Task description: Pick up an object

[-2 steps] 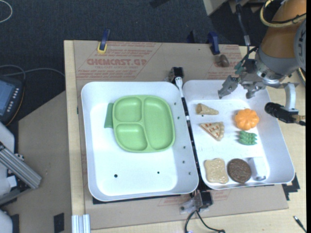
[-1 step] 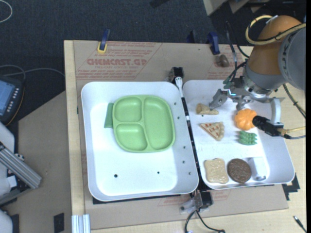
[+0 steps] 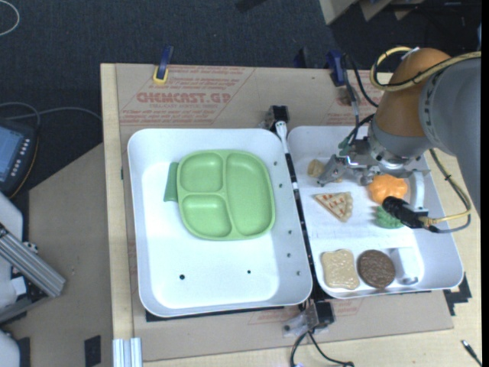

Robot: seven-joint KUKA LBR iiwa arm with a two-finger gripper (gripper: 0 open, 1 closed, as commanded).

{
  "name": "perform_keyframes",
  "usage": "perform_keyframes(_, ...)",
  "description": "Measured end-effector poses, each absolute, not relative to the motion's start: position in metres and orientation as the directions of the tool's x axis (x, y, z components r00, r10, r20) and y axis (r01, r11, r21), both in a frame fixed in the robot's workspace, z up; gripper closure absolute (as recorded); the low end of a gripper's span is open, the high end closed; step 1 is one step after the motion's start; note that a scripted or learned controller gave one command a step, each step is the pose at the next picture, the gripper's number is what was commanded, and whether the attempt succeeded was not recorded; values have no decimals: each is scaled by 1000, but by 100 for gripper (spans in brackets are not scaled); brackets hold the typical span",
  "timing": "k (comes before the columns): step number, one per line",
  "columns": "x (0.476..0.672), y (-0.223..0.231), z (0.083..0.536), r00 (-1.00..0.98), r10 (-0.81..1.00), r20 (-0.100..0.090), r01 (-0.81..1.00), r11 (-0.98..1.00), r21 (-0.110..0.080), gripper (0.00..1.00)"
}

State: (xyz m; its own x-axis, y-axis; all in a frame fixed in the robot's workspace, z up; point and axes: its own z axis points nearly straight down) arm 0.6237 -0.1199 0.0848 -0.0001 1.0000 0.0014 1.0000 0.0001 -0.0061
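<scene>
While food toys point(image 3: 336, 205) fill the right bin point(image 3: 447, 262), a green tray point(image 3: 225, 193) occupies the left bin point(image 3: 153, 243).

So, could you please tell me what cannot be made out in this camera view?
- Gripper: its fingers are small and dark against the right bin, so open or shut cannot be told.
- Orange item: partly covered by the arm's wrist, so what it is stays unclear.
- Green item: a black cable crosses it, leaving little to see.
- Arm: cut off by the right edge.
- Items in the bin's near right corner: too pale to identify.
</scene>
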Motion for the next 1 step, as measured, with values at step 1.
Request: perform_keyframes(1, 625, -120, 99, 1, 1000, 0, 1000, -1, 0, 100)
